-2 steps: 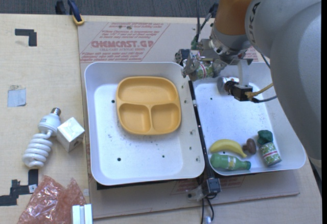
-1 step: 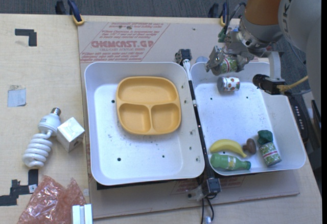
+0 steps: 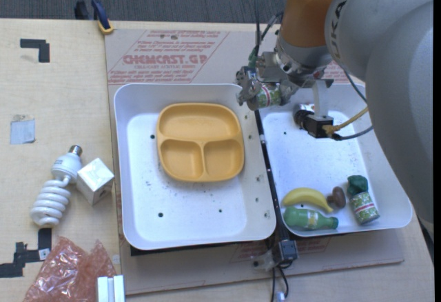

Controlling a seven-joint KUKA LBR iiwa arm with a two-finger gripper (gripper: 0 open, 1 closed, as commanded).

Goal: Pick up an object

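Cardboard sheet (image 3: 169, 56) reads "CHEMCAST"; arm (image 3: 386, 25) shows "KUKA" partly.

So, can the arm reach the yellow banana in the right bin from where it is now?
Probably yes. The yellow banana lies uncovered near the front of the right white bin, with a green bottle close beside it. The end effector is above the bins' far edge, nothing between.

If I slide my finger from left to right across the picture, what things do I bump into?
Spiral light bulb → white cube → yellow divided plate in the left bin → banana → small brown thing → green-capped jar in the right bin.
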